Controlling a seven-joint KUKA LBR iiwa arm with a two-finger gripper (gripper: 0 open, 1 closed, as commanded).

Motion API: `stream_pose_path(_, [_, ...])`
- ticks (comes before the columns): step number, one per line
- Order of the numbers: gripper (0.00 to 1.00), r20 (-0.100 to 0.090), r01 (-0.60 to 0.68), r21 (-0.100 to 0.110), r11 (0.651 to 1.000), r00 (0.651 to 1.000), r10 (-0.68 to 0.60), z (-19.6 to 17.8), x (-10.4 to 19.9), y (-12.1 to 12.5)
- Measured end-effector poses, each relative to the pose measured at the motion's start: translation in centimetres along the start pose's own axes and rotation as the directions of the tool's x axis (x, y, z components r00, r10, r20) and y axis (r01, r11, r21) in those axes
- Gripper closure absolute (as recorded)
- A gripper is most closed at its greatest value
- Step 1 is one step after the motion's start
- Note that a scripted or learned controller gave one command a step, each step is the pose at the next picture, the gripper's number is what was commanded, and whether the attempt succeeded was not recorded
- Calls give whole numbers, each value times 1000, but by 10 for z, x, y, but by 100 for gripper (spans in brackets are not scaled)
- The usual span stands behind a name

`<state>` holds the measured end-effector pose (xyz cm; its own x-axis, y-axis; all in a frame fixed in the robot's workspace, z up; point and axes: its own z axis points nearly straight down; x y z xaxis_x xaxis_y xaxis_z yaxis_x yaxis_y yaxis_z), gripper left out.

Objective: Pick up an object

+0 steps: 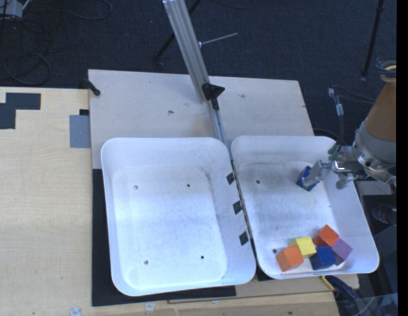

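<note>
From the camera view, two white bins are seen side by side on the bench: the left bin point(124, 176) and the right bin point(362, 222). The arm point(381, 127) is brought in from the right, over the right bin's far rim, with its gripper point(320, 170) set low above the bin's upper part. A small blue block point(308, 178) is seen at the fingertips, raised a little off the floor and tilted, and it appears to be pinched between the fingers, which are drawn narrow around it; the contact is small in this view, so the grasp is judged likely rather than certain. A cluster of blocks is left in the bin's near corner, well apart from the gripper: an orange block point(289, 258), a yellow one point(305, 246), a red one point(328, 234), a purple one point(342, 249) and a second blue one point(323, 258), all touching or nearly so. The lone block was probably chosen because it stood clear of the crowd, where fingers could be placed on both sides. The pick is judged to be under way, with lifting clear yet to be shown.
</note>
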<state>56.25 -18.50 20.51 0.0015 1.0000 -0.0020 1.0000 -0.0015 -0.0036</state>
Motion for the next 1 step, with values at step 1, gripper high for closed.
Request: stream_pose_path(1, [0,-1,2,-4,1000,1000,-2,116,-24,48])
